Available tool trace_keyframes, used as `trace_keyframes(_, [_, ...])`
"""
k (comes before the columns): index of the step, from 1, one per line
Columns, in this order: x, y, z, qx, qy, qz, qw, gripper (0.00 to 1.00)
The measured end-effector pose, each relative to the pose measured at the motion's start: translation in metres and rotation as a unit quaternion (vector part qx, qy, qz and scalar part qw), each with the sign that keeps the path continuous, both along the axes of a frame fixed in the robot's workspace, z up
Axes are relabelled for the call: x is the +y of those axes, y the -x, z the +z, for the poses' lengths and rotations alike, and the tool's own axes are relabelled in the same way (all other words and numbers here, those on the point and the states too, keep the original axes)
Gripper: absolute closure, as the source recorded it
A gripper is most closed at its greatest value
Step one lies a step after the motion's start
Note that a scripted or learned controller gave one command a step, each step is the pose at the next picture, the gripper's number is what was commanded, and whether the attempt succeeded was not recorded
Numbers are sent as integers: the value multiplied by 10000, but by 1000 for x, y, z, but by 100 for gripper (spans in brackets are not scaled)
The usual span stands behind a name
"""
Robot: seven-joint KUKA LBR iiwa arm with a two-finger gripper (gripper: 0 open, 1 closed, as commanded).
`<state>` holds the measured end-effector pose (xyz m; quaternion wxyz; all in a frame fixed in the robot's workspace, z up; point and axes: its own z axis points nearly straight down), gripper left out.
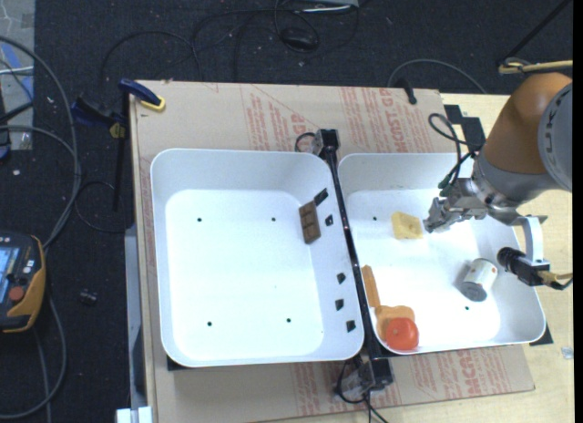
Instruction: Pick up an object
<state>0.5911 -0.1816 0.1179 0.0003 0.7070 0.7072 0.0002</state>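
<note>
The right bin [510, 325] holds a pale yellow chunk [406, 225], a grey-white cylinder [476, 278], a red ball [400, 333] resting on an orange piece [393, 314], and a tan stick [369, 286] along its left wall. A brown block [310, 222] lies in the left bin [182, 175] near its right wall. My gripper [439, 216] hangs over the right bin, just right of the yellow chunk and apart from it. The wrist hides its tips.
A black divider [342, 239] with clips runs between the two bins. Cardboard [237, 111] lies under both bins. Cables [237, 34] trail across the dark floor behind, and a yellow-blue clamp [141, 95] sits at the board's back left corner.
</note>
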Motion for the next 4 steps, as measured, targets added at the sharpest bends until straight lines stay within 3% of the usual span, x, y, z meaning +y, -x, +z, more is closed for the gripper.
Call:
trace_keyframes(3, [0,-1,153,-15,4,1,10000,100])
trace_keyframes(4, [47,14,157,0,-5,18,10000,100])
